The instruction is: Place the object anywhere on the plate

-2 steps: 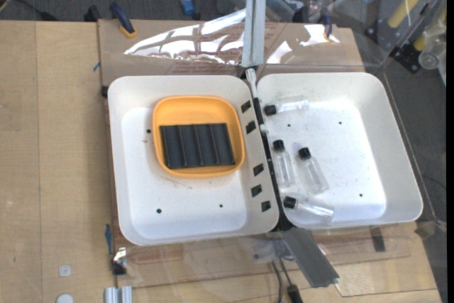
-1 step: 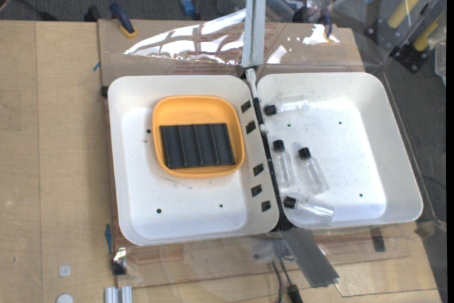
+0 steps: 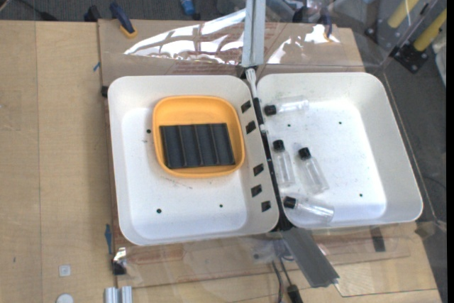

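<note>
Camera view: how far the pincer is open, and whether it holds anything, I cannot tell. The black ribbed block [image 3: 197, 145] lies flat inside the orange plate [image 3: 164, 117] at nine o'clock (probably the task's object, already placed and kept in by the rim). Clear vials [image 3: 312, 170] lie loose at three o'clock in the right bin [image 3: 369, 145].

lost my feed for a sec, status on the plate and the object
Black ridged object lying flat on the orange plate, left bin. Four clear vials loose in right bin. Nothing blocking the plate.
</note>
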Controlling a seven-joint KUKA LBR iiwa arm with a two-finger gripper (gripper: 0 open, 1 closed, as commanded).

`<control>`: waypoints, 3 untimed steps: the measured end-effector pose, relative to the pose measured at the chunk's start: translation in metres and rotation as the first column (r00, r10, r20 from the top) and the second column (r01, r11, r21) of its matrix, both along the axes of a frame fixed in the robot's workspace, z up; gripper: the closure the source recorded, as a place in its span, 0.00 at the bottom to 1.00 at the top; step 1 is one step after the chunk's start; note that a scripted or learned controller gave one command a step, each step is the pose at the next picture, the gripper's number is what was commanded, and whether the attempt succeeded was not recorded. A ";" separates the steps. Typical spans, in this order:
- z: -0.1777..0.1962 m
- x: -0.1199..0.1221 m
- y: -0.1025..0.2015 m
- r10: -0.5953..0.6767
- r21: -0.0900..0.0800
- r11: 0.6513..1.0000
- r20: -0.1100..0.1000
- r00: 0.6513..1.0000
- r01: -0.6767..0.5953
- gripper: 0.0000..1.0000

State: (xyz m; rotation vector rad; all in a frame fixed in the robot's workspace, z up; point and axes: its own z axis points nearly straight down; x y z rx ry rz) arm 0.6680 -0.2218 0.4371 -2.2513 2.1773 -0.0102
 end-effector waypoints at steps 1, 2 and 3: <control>0.000 0.000 0.007 0.253 -0.002 0.967 -0.001 0.967 -0.253 1.00; -0.001 0.000 0.007 0.573 -0.004 0.820 -0.003 0.820 -0.573 1.00; -0.001 0.000 0.010 0.794 -0.007 0.608 -0.005 0.608 -0.794 1.00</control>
